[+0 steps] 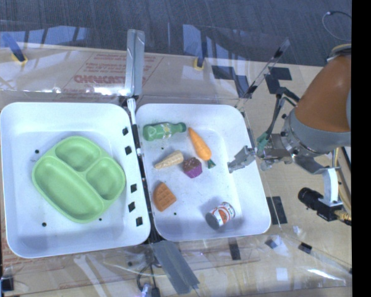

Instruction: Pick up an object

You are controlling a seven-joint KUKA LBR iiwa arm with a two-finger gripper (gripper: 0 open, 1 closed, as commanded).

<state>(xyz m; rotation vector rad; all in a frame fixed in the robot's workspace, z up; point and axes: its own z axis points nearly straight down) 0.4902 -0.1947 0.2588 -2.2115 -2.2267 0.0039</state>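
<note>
Objects for picking: six small items are seen lying in the right bin [173, 113], none raised off its floor.
Green bottle [163, 130]: laid on its side near the far wall, cap end toward the carrot.
Carrot [200, 145]: laid at a slant just right of the bottle, leafy end toward the near side.
Corn cob [169, 161]: found near the middle, just left of the purple item and close to it.
Purple item [193, 167]: placed between the corn cob and the carrot's green end; its kind cannot be told.
Orange-brown piece [164, 197]: laid toward the near left corner, apart from the others.
Can [220, 215]: tipped on its side near the near right corner, red and white label showing.
Claw [241, 159]: seen over the right rim of the right bin, right of the carrot and purple item. Nothing is seen gripped in it. Whether its parts stand apart or together cannot be told.
Arm [324, 107]: grey with an orange section, reaching in from the right over the surface [309, 240].
Left bin [12, 228]: set touching the right bin along a shared edge.
Green tray [78, 177]: three compartments, laid at a slant in the middle of the left bin.
</note>
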